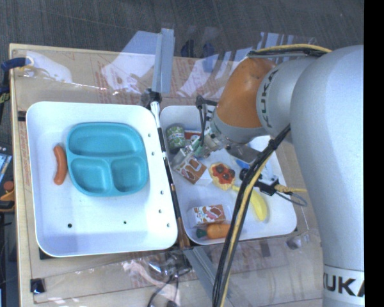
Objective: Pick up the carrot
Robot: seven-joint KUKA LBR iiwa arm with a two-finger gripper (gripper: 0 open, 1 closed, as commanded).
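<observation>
1. Where the grey arm [320, 158] reaches in from the right, it covers much of the right bin [288, 226], with its orange band [243, 98] above the bin's far half.
2. The hand [197, 147] sits low in the right bin's far left part, just beside a small green can [175, 136]; whether it is apart or together cannot be told at this size.
3. The carrot [217, 231] lies on its side at the near edge of the right bin, partly crossed by a dark cable [233, 235], and well apart from the hand.
4. Touching the carrot on its far side is a small red-and-white packet [208, 213].
5. A brown-and-white boxed item [191, 169] lies just near the hand, with a yellow-and-red toy [223, 174] beside it.
6. A banana [259, 206] lies to the right of the carrot, near the arm's cables.
7. On the worktop [83, 69], the left bin [45, 235] holds a blue divided tray [109, 157], and a sausage [60, 164] lies just beside the tray's left side.
</observation>
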